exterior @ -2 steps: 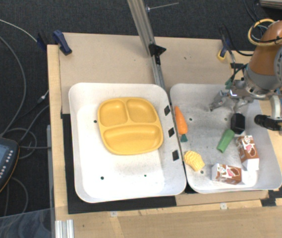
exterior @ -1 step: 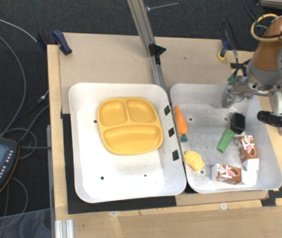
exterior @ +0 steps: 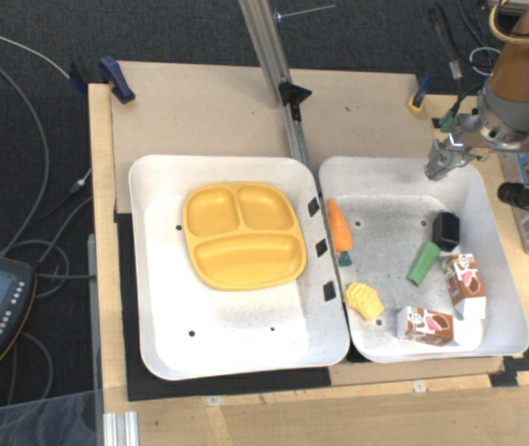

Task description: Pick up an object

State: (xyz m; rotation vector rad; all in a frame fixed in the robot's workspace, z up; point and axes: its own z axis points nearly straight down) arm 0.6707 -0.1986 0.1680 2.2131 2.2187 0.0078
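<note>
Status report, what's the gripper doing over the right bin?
Gripper above right bin's far edge, nothing between fingers. Black object and green block nearest. No obstruction.

Arm (exterior: 517, 72) is seen entering at the upper right, above the right bin's (exterior: 510, 277) far right corner; orange band sits above the grey wrist; gripper (exterior: 439, 163) is pointed down-left over the bin's far rim, nothing seen held.
</note>
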